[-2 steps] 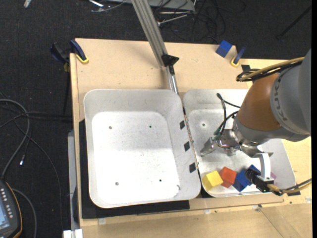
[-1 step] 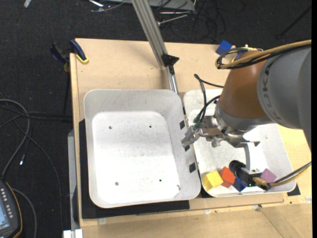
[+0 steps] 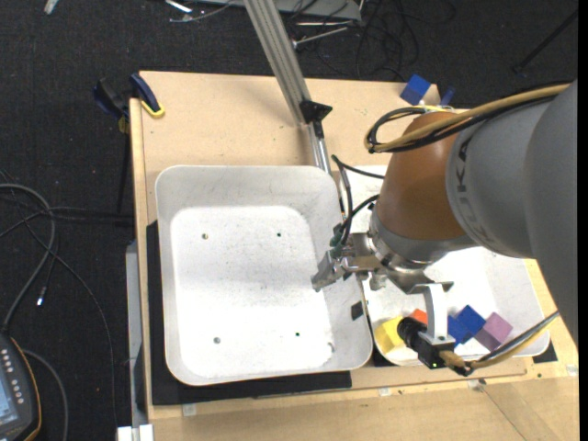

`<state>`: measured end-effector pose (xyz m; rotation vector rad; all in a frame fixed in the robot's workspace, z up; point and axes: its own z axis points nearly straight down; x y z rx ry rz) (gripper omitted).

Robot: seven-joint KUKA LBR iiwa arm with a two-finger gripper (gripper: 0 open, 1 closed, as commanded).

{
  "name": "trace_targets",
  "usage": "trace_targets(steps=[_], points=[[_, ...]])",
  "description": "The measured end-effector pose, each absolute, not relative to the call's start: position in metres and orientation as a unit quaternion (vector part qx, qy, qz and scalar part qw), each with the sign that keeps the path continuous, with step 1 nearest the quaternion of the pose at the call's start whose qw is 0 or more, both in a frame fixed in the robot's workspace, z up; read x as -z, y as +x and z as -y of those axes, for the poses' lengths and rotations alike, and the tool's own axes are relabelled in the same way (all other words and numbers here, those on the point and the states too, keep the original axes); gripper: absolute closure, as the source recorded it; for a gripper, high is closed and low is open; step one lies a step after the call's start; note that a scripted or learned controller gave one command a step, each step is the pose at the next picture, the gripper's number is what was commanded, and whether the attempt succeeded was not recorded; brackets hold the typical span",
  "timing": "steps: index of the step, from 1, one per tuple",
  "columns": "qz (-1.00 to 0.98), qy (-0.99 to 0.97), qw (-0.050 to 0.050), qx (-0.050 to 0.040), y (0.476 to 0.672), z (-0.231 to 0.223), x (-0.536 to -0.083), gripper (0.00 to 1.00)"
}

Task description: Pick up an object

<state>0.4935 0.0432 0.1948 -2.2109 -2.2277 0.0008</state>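
Finds the gripper (image 3: 329, 272) low over the right side of the left bin (image 3: 167, 200), just beside the wall shared with the right bin (image 3: 501, 283). Cannot tell whether spread or pressed together. Places the things to pick at the near end of the right bin: a yellow thing (image 3: 390, 335), an orange piece (image 3: 419, 316), a blue block (image 3: 467, 322) and a purple block (image 3: 496, 330), close together, all apart from the gripper.
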Motion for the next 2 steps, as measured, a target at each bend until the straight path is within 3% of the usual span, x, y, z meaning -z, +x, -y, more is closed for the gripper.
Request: trace_targets(steps=[1, 2], points=[[0.705, -0.709, -0.010, 0.0072, 0.4999, -0.0661, -0.1575, 0.00], [0.705, -0.709, -0.011, 0.0078, 0.5003, -0.0678, -0.1555, 0.00]])
